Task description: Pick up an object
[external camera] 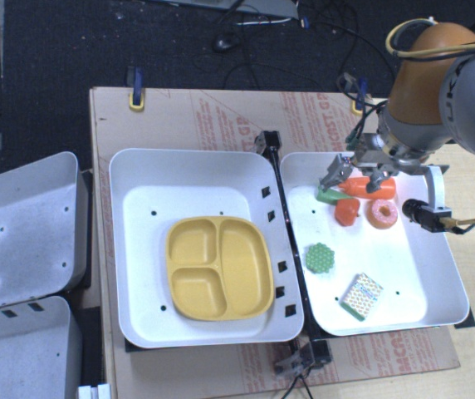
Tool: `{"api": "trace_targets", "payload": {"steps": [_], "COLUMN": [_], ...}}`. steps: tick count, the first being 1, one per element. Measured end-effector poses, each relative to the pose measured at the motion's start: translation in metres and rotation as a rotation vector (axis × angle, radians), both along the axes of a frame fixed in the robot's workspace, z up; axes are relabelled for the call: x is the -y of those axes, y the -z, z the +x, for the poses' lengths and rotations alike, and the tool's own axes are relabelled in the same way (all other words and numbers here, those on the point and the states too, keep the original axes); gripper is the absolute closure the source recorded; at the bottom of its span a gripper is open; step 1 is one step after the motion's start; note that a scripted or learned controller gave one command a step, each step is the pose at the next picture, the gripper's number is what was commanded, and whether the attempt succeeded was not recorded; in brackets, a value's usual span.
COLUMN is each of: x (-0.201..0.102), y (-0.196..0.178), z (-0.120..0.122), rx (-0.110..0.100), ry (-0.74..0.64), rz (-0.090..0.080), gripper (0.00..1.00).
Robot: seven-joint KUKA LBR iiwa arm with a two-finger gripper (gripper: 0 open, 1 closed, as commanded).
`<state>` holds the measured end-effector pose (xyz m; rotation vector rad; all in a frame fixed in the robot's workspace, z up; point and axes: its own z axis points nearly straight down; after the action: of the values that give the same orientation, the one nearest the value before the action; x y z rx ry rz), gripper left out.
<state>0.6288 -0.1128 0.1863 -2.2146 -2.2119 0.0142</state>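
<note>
Two white bins are seen on the surface (188, 110). Nearest in the right bin (437, 289) lies a patterned packet (361, 295), then a green ball (320, 258), a red piece (347, 212) and a pink ring (382, 214). Farthest, the claw (359, 175) is spread wide over an orange carrot (369, 186), touching it, not lifted.

My pincer (359, 175) hangs over the crowded far end of the right bin (445, 273), where a carrot (362, 187), a red piece (347, 212) and a pink ring (382, 214) sit close together. Open floor lies between the green ball (320, 258), the patterned packet (361, 296) and the near wall. In the left bin (138, 223), the yellow tray (219, 268) takes the middle, leaving bare margins.
</note>
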Motion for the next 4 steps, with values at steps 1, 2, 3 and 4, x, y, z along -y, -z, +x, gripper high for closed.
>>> {"api": "trace_targets", "payload": {"steps": [1, 2, 3, 4], "x": [0.0, -0.006, -0.007, -0.007], "y": [-0.009, 0.051, 0.097, 0.084], "z": [0.003, 0.009, 0.008, 0.01], "rx": [0.014, 0.01, 0.011, 0.016], "ry": [-0.002, -0.005, -0.002, -0.002], "rz": [-0.002, -0.001, -0.002, -0.003], "gripper": [0.0, 0.0, 0.0, 1.0]}}
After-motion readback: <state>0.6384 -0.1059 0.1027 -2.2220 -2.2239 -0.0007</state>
